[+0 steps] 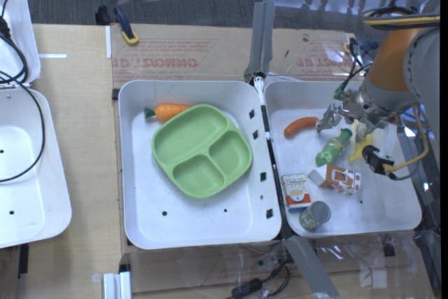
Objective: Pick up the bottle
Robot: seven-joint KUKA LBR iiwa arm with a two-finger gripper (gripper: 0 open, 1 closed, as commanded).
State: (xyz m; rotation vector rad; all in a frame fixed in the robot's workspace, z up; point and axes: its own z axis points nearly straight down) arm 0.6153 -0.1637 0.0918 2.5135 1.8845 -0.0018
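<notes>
Bottle (332, 148) mid-bin, end effector (341, 122) just above — sausage (301, 125) left.

Single fixed cam above the bench (77, 45), looking down at a slant, far side at top. Mid range: both bins, left (133, 171) and right (392, 213), fit in frame. Arm (402, 59) enters from right edge.

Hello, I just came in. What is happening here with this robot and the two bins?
A grey and orange robot arm reaches into the right bin to pick up the green bottle. Its claw hangs right above the bottle's top end, but the bottle lies on the bin floor, not lifted. Beside it lie a sausage, small cartons and a can. The left bin holds a green plate and a carrot.
</notes>
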